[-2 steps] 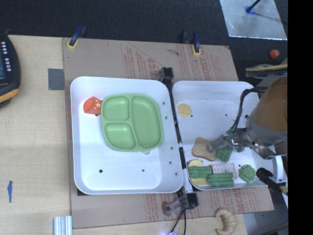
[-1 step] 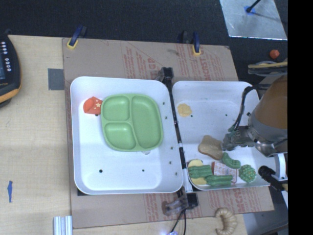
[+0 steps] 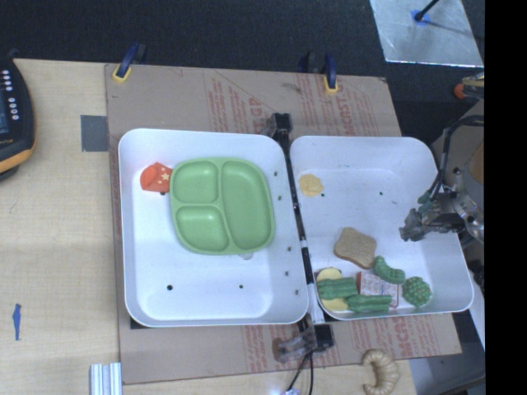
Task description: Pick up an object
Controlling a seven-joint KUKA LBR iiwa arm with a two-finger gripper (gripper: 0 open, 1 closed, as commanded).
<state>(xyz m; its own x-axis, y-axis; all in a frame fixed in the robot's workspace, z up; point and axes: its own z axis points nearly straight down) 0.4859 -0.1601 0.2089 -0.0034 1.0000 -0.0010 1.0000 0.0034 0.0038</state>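
So the bench (image 3: 58,245) is a light wood top with a big sheet of cardboard (image 3: 247,97) clamped on it, and the two white bins sit side by side on that. The left bin (image 3: 206,299) has a green divided plate (image 3: 222,204) lying flat in its far half, three compartments, nothing in them. Tucked against the plate's left edge is a small red thing (image 3: 154,177) with a yellow spot, touching the plate or just about.

The right bin (image 3: 370,159) is where the stuff to pick from is. Most of it is bunched in the near part: a slice of toast (image 3: 355,247) roughly mid-bin, a green pickle-looking piece (image 3: 388,269) just right of it, then a little green broccoli (image 3: 417,290) by the near right corner. Near the left side of that bin there's a pile of green bean pods (image 3: 350,295) on top of a yellow slice (image 3: 328,276), with a small red and white packet (image 3: 378,285) beside them. A lone yellow round piece (image 3: 310,185) sits apart at the far left of that bin.

The gripper (image 3: 416,225) hangs over the right side of the right bin, coming in from the right, well apart from the toast. Can't tell if its fingers are open or closed, it's too dark and blurry there. I don't see anything held in it.

Off the bins, a tan curly thing (image 3: 380,371) lies on the near edge of the bench.
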